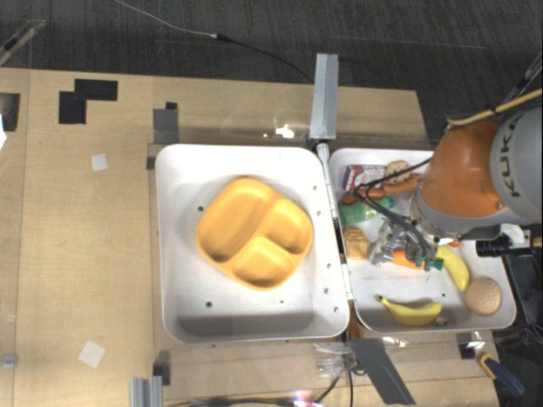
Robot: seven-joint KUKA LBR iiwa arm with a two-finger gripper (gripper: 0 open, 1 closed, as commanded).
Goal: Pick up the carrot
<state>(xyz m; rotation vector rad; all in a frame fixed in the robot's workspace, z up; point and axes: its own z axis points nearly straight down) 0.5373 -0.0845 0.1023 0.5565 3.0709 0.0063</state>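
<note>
The end effector (405, 248) is lowered over the carrot (409, 261) for grasping; its opening cannot be told.

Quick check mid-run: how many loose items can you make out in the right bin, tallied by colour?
Yellow: 2, a banana at the front and a banana by the end effector
Orange: 1, the carrot
Tan: 1, a round item
Total: 4 clear ones; the cluttered items at the back, partly under the arm, are too hidden to count.
</note>
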